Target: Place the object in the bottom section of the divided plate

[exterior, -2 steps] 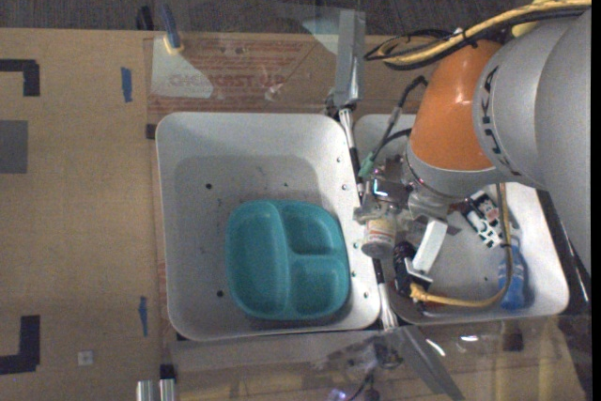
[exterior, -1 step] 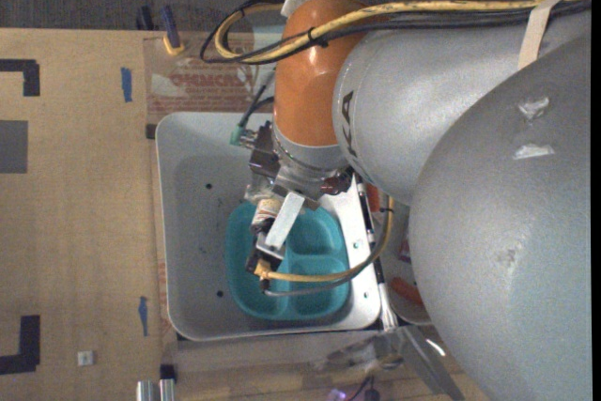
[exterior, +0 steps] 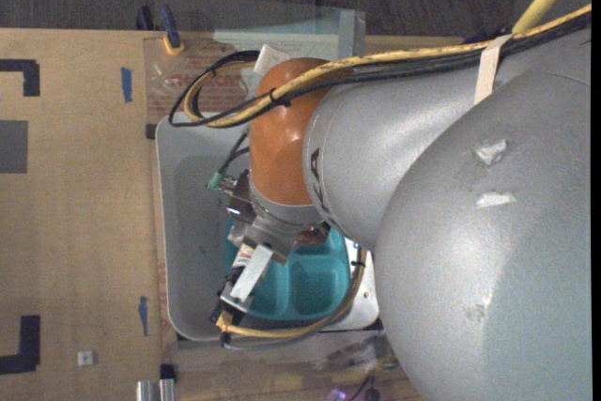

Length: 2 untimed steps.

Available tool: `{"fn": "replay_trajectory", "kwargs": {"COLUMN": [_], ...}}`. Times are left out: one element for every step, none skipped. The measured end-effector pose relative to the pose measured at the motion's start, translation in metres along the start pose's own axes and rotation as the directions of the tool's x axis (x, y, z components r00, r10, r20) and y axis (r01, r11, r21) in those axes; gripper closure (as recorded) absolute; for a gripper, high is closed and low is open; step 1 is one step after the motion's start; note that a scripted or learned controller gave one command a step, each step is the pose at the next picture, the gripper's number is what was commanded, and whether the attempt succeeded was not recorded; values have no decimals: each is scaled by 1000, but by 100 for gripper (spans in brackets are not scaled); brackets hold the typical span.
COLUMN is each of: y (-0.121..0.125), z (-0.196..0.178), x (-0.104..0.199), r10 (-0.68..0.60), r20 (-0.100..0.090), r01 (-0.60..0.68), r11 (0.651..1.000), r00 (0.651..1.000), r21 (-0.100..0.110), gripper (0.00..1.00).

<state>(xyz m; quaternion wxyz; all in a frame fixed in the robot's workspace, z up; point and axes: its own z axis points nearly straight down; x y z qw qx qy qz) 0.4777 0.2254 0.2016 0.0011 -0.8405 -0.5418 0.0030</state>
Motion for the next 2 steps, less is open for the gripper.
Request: {"fn": "replay_trajectory", "kwargs": {"y": [0,0], "z": [0,-113], "x": [0,0], "r10": [0,232], "r20": [0,-3], "r01": [0,-232], "r11": [1000,973], "r00": [1000,973], "r21": [0,-3], "gripper": [0,0]}}
